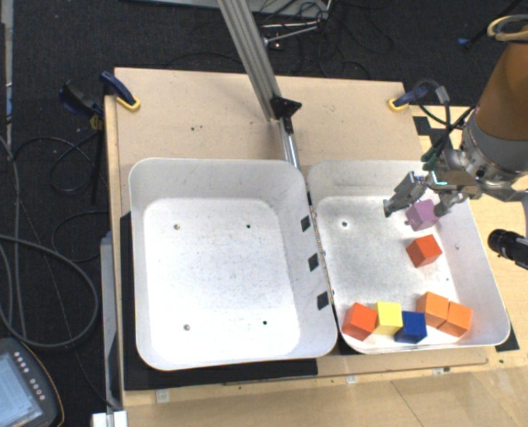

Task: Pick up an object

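right, pink block (420, 213) sits between the fingers of the gripper (417, 198), clamped on it, over the upper part of the right bin (353, 194). orange block (424, 250) lies just below it on the bin floor. along the near edge: orange cube (361, 320), yellow cube (389, 316), blue cube (412, 326), two more orange cubes (446, 312) bunched together. left bin (157, 185) beside it. grey arm (504, 140) enters from right.

Two white bins (148, 238), four orange blocks (423, 250) (one yellow (389, 316), blue (413, 326), purple (421, 213)).
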Robot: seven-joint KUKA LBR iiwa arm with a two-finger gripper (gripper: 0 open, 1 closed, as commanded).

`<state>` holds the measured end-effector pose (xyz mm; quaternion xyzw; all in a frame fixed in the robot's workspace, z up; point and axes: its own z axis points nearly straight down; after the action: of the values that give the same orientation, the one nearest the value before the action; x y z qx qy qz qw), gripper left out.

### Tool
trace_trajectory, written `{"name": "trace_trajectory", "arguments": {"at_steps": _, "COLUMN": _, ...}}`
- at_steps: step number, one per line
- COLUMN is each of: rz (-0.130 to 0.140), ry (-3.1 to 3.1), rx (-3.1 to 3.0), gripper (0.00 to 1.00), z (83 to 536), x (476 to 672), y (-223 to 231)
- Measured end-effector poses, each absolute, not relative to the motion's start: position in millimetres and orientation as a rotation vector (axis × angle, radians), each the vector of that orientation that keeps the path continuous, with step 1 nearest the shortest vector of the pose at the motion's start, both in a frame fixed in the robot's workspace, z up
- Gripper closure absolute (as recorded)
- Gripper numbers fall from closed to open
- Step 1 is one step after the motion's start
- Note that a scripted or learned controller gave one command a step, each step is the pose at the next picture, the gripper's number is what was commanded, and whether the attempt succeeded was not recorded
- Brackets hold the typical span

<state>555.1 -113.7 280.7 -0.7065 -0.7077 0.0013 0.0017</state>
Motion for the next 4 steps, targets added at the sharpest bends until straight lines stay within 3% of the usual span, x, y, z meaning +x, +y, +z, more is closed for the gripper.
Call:
{"name": "trace_trajectory", "arguments": {"at_steps": 1, "rz": 0.000, "ry": -2.222, "rx": -2.222, "gripper": 0.00, "z": 283, "x": 555.7, "y": -114}}
{"name": "trace_trajectory", "arguments": {"at_steps": 3, "rz": 0.005, "ry": -2.218, "rx": -2.219, "gripper": 0.00, "z": 179, "x": 565.2, "y": -107}}
{"name": "trace_trajectory", "arguments": {"at_steps": 4, "rz": 0.006, "ry": -2.216, "rx": -2.219, "gripper": 0.00, "z": 123, "x": 553.9, "y": -104}}
